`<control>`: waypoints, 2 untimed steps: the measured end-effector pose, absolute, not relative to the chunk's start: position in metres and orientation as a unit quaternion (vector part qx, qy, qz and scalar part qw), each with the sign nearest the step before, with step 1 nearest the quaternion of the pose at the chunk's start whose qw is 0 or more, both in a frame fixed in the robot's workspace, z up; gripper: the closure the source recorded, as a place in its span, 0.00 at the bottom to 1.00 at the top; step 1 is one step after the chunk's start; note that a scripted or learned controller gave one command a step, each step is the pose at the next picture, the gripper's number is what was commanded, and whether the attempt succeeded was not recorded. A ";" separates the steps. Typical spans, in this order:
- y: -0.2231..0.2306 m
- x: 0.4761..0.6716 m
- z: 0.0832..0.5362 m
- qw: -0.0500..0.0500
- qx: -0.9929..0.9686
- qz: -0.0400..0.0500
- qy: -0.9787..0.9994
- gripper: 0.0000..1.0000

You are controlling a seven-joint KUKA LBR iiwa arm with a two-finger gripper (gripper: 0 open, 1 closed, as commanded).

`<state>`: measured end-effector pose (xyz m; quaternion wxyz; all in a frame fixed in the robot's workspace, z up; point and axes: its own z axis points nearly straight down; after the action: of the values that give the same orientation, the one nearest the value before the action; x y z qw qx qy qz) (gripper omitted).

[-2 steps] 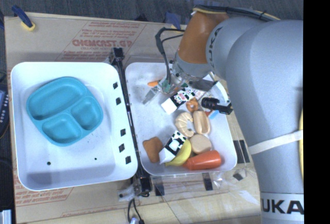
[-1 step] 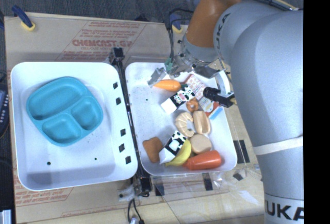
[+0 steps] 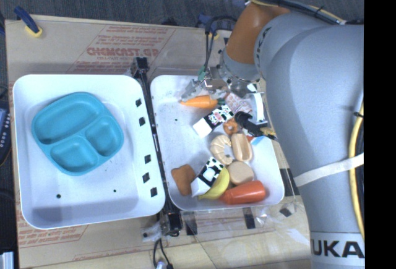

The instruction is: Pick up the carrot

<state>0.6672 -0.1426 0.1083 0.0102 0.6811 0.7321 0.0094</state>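
the small orange tapered carrot (image 3: pixel 199 101) lies on its side near the far end of the right shallow white bin (image 3: pixel 162 138), pointing roughly left to right across the floor. the grey arm with the orange band (image 3: pixel 250 29) reaches in from the right, and its claw (image 3: pixel 209 83) hangs just above and behind the carrot, close to the far wall of the bin. whether the claw is spread or pressed together i cannot tell, since the wrist hides that part, and nothing shows the carrot being pinched.

nearer in the same bin sits a crowded heap: a black and white patterned block (image 3: pixel 218 117), pale tan bread-like pieces (image 3: pixel 232 149), a yellow banana (image 3: pixel 216 185), a red-orange sausage-shaped piece (image 3: pixel 242 192) and a brown lump (image 3: pixel 182 178) by the near left corner.

the left shallow white bin (image 3: pixel 37 200) holds a light blue plastic tray with 3 compartments (image 3: pixel 77 132). both bins rest on brown printed cardboard (image 3: pixel 124 45) covering the bench.
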 end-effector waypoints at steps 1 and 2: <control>-0.137 0.667 0.109 0.012 0.711 0.008 0.703 0.00; -0.141 0.656 0.109 0.009 0.776 0.007 0.631 0.00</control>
<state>0.6557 -0.1414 0.1087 0.0093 0.7761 0.6305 0.0069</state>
